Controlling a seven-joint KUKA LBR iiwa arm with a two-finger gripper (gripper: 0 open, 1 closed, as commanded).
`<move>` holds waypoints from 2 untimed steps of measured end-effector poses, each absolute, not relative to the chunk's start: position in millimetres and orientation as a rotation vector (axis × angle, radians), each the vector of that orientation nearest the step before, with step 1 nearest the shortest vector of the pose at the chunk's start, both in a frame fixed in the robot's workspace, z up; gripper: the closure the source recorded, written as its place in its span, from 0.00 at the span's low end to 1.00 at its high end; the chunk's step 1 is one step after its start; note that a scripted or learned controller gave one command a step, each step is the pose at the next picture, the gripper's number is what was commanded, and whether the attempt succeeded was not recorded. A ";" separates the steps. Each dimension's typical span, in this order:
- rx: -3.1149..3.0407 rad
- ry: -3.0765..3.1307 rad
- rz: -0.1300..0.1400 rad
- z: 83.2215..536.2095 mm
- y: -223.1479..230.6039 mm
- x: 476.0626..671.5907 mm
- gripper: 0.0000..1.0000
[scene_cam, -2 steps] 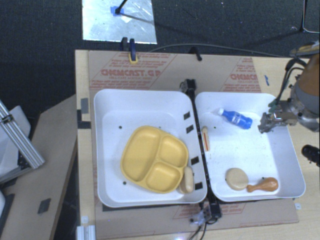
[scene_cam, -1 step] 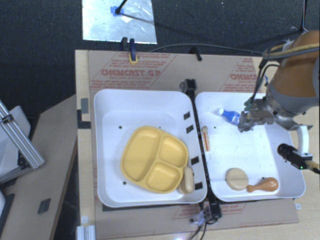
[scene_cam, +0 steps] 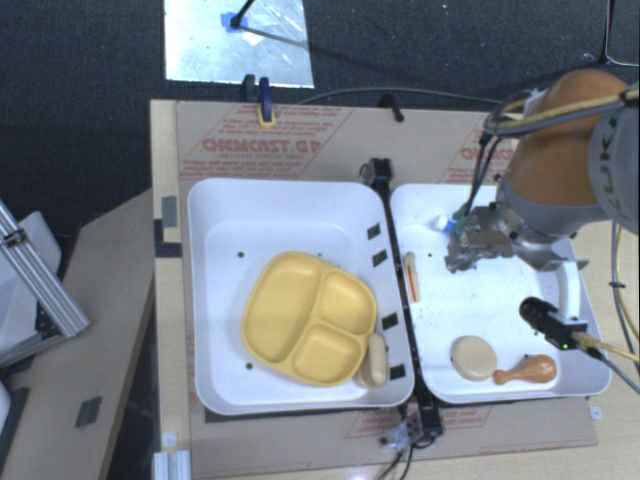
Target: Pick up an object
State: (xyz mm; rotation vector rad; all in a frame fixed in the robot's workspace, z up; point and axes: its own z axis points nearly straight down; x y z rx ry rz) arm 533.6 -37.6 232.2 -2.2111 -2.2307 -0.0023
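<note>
you are looking down at a slant on the bench, which is carrying two shallow white bins side by side, their inner walls touching along the middle. the grey arm with its orange band is reaching in from the right and is hanging over the upper half of the right bin. the left bin is holding the biggest candidate for picking, a yellow divided plate, which is lying flat in the lower middle of that bin with its three compartments facing up. the gripper is pointing down over bare white floor near the upper middle of the right bin, well apart from every loose thing there; you cannot tell from this angle whether the claw is released or clenched, and nothing is showing in its grasp. lower in the right bin, near the front wall, a round beige disc is lying flat, and an orange-brown bulb-shaped piece is lying just beside it on its right. in the left bin a small beige lump is resting against the plate's lower right edge. smallest of all, a thin orange stick is lying along the left wall of the right bin, to the gripper's left.
</note>
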 end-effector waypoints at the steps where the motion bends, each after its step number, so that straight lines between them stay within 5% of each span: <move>1: -2.209 -2.232 -0.004 221.4 19.2 529.1 1.00; 2: -2.209 -2.233 -0.004 232.7 75.5 527.5 1.00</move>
